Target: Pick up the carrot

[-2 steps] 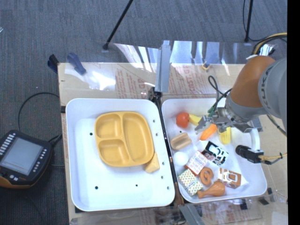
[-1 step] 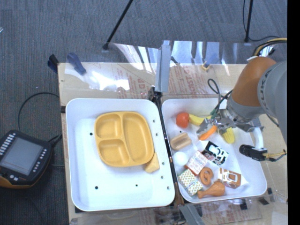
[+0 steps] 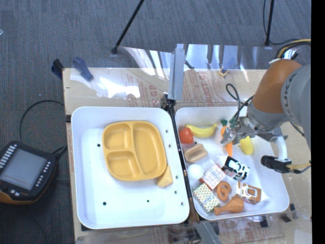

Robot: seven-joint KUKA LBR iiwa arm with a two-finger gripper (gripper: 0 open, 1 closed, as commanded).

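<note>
The carrot (image 3: 224,131) is a small orange piece with a green top. It lies in the right bin (image 3: 277,187), in the bin's upper middle, just right of the banana (image 3: 202,130). My gripper (image 3: 231,138) is down directly over the carrot and covers its middle. Orange shows above-left of the gripper, and an orange tip shows just below it. The grey arm with its orange band comes in from the right edge.
A yellow item (image 3: 247,145) sits right beside the gripper. A tomato (image 3: 186,135), bun (image 3: 195,152), egg (image 3: 195,172), packets, a drumstick (image 3: 229,206) and other toys crowd the right bin. The left bin (image 3: 91,197) holds a yellow divided plate (image 3: 134,150) and a cheese wedge (image 3: 165,178).
</note>
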